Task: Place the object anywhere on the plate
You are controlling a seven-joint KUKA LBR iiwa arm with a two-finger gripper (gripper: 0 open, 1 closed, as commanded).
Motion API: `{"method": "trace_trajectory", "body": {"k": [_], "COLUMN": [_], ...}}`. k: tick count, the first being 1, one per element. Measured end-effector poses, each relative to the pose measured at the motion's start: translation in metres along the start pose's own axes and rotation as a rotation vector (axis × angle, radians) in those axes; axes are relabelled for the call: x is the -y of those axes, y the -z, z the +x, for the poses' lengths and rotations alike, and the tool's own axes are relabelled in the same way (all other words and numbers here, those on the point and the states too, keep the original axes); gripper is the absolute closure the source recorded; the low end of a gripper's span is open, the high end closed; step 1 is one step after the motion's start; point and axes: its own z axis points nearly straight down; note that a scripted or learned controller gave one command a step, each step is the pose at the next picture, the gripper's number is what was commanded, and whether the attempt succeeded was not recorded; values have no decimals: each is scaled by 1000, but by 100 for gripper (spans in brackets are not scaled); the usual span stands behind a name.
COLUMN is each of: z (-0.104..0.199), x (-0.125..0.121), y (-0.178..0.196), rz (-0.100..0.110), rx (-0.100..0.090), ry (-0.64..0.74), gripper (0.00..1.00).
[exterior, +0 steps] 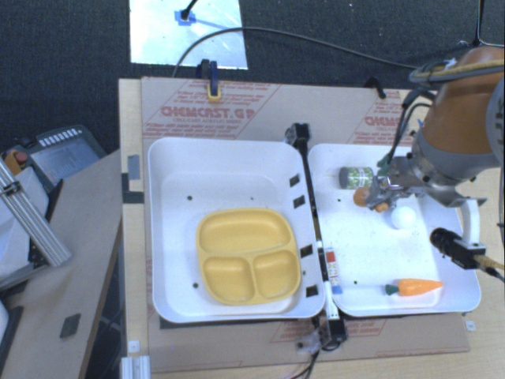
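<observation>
The carrot (416, 287) is lying nearest the camera, on its side along the front wall of the right bin (355, 294), its green end pointing toward the divider. The left bin (170, 180) is holding the yellow plate (248, 254), a three-compartment tray sitting flat toward that bin's front. The arm (465, 117) is reaching in from the right over the right bin's far part. Its gripper (381, 198) is hanging low by a small orange object (362, 197), just beside a white ball (403, 217) and near a small green-labelled can (356, 178) lying on its side; whether the pincer is spread or pinching anything I cannot tell
</observation>
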Motion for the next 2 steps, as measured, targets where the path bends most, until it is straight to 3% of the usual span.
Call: {"method": "trace_trajectory", "body": {"k": [2], "z": [87], "x": [-23], "y": [-13], "rz": [0], "rx": [-1], "ry": [-1], "gripper": [100]}}
